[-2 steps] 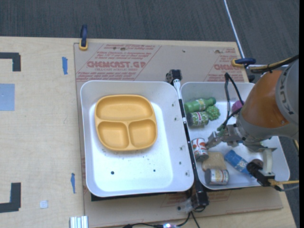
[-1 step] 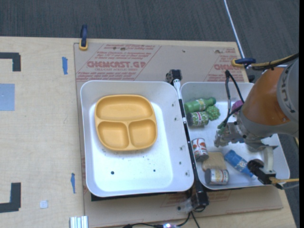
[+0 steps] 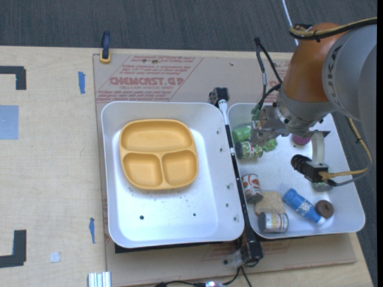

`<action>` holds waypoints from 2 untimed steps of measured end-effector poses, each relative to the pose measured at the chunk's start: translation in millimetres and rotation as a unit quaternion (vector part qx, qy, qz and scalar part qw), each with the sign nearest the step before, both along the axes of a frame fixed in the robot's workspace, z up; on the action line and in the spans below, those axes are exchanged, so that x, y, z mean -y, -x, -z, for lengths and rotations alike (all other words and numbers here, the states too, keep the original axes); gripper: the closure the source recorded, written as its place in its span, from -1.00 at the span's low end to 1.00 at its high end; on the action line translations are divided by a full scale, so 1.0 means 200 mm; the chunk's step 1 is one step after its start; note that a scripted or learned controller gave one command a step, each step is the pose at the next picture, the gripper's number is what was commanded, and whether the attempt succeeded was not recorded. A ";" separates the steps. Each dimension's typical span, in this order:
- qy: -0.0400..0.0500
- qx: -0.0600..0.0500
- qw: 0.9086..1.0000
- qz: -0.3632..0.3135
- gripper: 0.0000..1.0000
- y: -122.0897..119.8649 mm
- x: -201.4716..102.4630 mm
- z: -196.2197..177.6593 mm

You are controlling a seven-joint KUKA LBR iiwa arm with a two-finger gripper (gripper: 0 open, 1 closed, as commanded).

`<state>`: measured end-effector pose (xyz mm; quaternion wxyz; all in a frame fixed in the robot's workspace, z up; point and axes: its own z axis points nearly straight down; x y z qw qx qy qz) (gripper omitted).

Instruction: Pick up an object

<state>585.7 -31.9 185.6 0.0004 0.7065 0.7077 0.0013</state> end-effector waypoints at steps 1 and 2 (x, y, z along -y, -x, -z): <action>0.001 -0.001 1.000 0.000 -1.00 0.00 0.00 0.00; 0.001 -0.002 1.000 0.001 -1.00 -0.01 0.36 0.16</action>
